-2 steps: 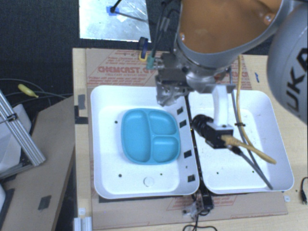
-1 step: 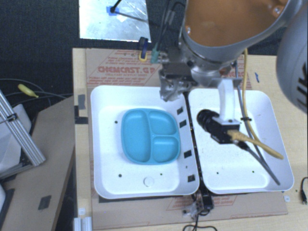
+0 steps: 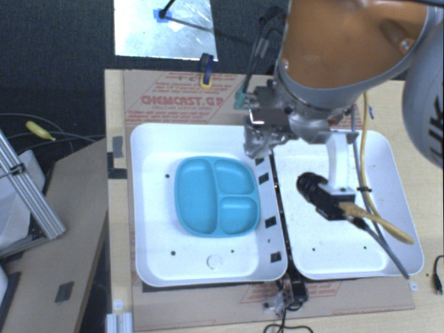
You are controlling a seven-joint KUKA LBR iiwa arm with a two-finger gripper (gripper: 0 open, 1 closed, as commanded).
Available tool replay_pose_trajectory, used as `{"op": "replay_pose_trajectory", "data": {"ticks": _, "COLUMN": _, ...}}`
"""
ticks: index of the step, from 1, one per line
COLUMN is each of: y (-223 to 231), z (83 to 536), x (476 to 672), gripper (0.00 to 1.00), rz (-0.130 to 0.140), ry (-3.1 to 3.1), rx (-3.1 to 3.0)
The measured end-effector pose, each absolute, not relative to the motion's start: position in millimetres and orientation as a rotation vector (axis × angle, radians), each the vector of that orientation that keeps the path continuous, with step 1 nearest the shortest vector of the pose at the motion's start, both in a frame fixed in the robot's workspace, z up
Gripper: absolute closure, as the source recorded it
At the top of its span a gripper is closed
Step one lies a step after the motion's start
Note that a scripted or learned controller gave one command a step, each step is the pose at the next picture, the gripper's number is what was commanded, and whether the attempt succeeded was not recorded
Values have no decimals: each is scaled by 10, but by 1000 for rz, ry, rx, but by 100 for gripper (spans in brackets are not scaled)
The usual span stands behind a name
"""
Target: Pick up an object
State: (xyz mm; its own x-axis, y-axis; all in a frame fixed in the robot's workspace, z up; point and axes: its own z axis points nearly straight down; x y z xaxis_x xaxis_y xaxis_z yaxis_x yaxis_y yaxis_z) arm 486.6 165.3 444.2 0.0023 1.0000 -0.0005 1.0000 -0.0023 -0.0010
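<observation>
Looming closest, the grey-and-orange arm point(image 3: 347, 40) hung over the bins. Its hand point(image 3: 260, 141) hovered above the divider, grip state impossible to tell. Just below and left lay a blue divided plate point(image 3: 216, 196). Approach step, seemingly; descending onto the plate would come next.

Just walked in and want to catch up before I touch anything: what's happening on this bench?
A robot arm reaches in over two white bins. Its gripper sits at the far end of the divider between them, just beyond a blue divided plate lying flat in the left bin. Nothing is visibly held. The right bin has a black cable fitting over it.
</observation>
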Motion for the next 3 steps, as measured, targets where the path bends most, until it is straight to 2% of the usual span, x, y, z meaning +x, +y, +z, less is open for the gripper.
{"op": "replay_pose_trajectory", "data": {"ticks": 1, "y": 1399, "z": 4347, "x": 4868, "gripper": 100, "rz": -1, "ry": -2220, "rx": -2223}}
{"op": "replay_pose_trajectory", "data": {"ticks": 2, "y": 1203, "z": 4661, "x": 4867, "gripper": 100, "rz": -7, "ry": -2222, "rx": -2224}}
{"op": "replay_pose_trajectory", "data": {"ticks": 3, "y": 794, "z": 4468, "x": 4868, "gripper": 100, "rz": -2, "ry": -2219, "rx": -2226}}
